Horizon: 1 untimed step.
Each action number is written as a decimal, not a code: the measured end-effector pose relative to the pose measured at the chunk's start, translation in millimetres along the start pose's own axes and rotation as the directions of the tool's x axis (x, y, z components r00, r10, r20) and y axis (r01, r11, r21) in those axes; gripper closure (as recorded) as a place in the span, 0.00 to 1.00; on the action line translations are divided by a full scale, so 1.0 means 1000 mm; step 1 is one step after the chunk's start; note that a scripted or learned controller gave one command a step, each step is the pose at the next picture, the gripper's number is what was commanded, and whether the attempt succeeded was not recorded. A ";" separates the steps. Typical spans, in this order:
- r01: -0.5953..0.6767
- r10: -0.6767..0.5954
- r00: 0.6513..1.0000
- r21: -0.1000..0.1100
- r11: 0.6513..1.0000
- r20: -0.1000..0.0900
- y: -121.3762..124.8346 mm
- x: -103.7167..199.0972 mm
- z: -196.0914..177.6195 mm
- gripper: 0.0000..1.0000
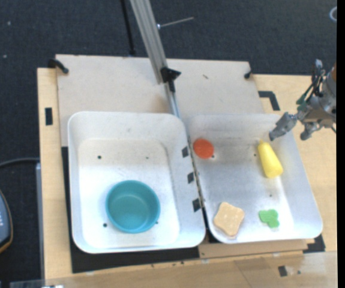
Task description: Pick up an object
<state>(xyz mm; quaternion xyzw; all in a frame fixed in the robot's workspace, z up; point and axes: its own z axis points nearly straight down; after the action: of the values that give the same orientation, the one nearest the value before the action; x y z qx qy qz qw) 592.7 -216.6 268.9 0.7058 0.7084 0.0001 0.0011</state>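
Gripper [295, 126] is hovering over right bin's [307, 206] far right rim, jaws spread open, gripping nothing; yellow object [269, 159] is lying just beside it.

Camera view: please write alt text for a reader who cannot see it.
The gripper hovers at the right bin's far right edge, above a yellow object; an orange ball, tan piece and green piece lie there too. The left bin holds a teal bowl.

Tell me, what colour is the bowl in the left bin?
The bowl is teal blue, seen plainly in the camera view.
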 end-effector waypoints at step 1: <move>0.000 0.000 1.000 0.000 1.000 0.001 0.000 0.000 0.000 0.00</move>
<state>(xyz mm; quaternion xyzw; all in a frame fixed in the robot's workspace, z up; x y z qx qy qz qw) 592.6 -217.0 269.1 0.7056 0.7086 -0.0004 0.0013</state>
